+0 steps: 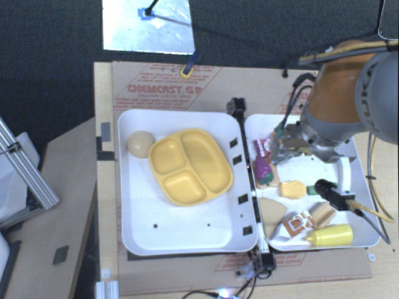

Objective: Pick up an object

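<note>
Tool (282, 147) low over right bin (360, 161), finger state: cannot tell. Purple toy (263, 169) just left-below tool. Yellow block (293, 189) below it; mustard bottle (328, 234) farther below at bin's near edge. Yellow tray (187, 166) and beige ball (141, 144) in left bin (181, 238).

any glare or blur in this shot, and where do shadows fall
In the camera view, the silvery sheet above the bench glares bright and washed out; the white bins are evenly lit, with soft shadow under the yellow tray; the arm looks slightly soft against sharper items like the mustard bottle.
</note>
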`<state>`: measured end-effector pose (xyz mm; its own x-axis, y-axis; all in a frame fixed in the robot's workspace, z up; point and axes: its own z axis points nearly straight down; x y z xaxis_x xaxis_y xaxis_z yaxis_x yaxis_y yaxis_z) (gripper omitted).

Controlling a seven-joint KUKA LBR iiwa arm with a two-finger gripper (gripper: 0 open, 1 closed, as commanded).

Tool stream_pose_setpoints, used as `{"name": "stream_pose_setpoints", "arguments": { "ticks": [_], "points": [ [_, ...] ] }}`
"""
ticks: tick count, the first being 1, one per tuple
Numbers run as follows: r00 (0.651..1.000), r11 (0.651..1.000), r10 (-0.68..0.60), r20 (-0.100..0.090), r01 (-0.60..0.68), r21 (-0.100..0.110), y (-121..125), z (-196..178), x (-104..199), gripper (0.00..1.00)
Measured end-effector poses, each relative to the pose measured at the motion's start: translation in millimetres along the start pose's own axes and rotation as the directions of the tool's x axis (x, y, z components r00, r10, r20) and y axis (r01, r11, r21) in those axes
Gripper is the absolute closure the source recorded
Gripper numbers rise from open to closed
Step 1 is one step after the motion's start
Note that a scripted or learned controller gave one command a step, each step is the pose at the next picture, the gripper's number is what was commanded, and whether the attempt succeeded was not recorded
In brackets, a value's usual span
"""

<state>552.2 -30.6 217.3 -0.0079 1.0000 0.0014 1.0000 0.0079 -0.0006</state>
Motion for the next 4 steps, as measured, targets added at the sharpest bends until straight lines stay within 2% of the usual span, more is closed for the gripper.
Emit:
{"name": "stream_pose_setpoints", "arguments": {
  "ticks": [1, 2, 3, 4],
  "points": [
    [1.000, 1.000, -0.001, 0.000, 0.001, 0.001, -16, 7, 49, 1.00],
    [1.000, 1.000, -0.002, -0.001, 0.002, -0.003, -31, -14, 101, 1.00],
    [1.000, 1.000, 0.000, 0.000, 0.000, -0.002, -33, -16, 118, 1.00],
    [1.000, 1.000, 0.007, 0.001, -0.007, 0.000, -37, 4, 117, 1.00]
  ]
}}
